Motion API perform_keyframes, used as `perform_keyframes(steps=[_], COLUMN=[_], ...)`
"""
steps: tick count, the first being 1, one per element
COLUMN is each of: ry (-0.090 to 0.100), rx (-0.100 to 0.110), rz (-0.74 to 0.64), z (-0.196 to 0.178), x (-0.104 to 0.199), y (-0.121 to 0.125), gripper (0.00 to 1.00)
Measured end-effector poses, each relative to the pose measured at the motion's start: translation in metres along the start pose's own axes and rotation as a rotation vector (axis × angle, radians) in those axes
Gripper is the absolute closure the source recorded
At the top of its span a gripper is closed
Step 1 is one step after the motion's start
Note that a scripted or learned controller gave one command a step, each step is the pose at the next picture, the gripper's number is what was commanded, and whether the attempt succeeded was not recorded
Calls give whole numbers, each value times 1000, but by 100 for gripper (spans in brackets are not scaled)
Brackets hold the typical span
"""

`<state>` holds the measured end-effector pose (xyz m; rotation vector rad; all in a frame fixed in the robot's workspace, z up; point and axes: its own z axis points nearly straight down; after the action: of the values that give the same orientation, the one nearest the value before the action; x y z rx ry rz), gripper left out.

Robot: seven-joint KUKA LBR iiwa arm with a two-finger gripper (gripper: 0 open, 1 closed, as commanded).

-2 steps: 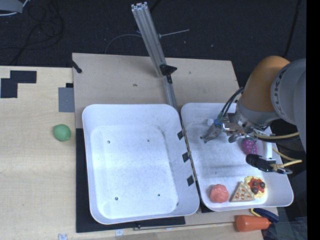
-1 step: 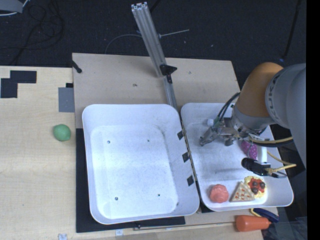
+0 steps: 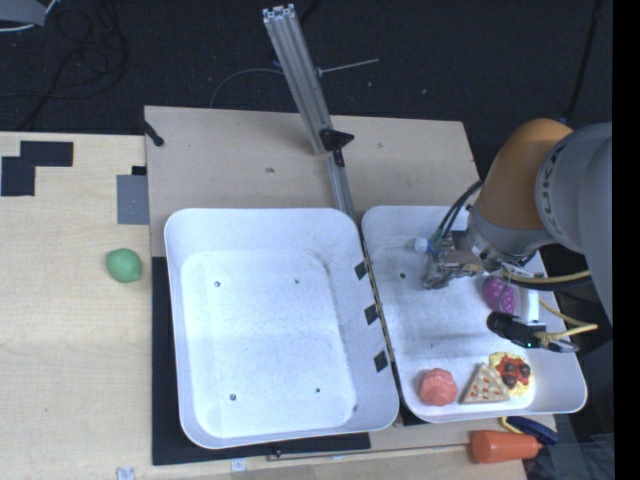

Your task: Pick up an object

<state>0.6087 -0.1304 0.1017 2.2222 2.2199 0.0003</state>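
Your gripper [image 3: 437,273] sits low in the right bin [image 3: 400,230], upper middle; can't tell its grip state. Purple toy [image 3: 497,292] just beside it. Red ball [image 3: 436,386] and pizza-slice toy [image 3: 498,378], tip toward ball, along near edge. Green ball [image 3: 124,265] on bench, left.

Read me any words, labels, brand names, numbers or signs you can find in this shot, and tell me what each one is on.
None: no readable text shows in this view.
The toys in the right bin, the pizza-like slice and the reddish lump, carry patterns, not letters.
The green ball is plain.
The arm and tool show no legible marking; any print there is too small to tell.
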Motion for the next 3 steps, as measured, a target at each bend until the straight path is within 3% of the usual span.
perform_keyframes(steps=[2, 3], ry=[0, 0], rx=[-4, -3], rz=[-1, -1], z=[-114, -152], x=[3, 2], y=[12, 12], gripper=[100, 100])
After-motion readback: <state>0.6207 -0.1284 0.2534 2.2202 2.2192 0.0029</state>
